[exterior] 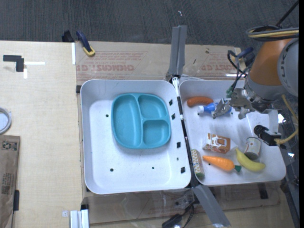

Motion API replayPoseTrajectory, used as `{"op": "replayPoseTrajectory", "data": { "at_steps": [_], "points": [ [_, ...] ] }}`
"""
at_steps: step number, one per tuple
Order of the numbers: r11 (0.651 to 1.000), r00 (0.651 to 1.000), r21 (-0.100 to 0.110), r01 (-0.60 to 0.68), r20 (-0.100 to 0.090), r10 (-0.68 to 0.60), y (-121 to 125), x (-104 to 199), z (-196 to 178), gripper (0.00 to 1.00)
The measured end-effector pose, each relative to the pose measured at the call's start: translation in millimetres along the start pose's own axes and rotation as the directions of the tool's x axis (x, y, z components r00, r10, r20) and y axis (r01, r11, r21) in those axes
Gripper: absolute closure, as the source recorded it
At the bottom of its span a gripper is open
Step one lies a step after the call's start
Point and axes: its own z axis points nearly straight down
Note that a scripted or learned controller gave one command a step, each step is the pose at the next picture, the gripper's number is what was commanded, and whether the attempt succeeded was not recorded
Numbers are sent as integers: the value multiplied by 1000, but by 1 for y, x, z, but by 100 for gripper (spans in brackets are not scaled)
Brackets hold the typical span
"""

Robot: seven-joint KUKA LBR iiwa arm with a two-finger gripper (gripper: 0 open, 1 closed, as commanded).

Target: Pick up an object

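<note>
Right bin (pixel 280 175) was crowded; gripper (pixel 221 109) sat low by the blue object (pixel 207 109) and hot dog (pixel 199 100), nothing visibly between fingers, spread unreadable. Risk: it nudges both aside and closes on air

The grey arm (pixel 273 70) reaches in from the right — its pincer (pixel 221 109) hangs low, pointing left.

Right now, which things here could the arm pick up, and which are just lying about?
For the job, in the right bin:
claw
hot dog
blue item
small carton
carrot
banana
can
corn cob

Lying about:
teal divided plate in the left bin
tape roll
brown bag
</note>
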Motion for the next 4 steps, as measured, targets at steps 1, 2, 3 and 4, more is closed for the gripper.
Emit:
{"op": "replayPoseTrajectory", "data": {
  "at_steps": [1,2,3,4],
  "points": [
    [1000,1000,3,-2,0,2,0,-2,-7,100],
    [1000,1000,3,-3,0,3,0,-2,-7,0],
    [997,998,-15,-70,-2,70,46,-25,35,0],
    [998,998,-12,-67,0,67,46,-25,28,100]
  ]
}}
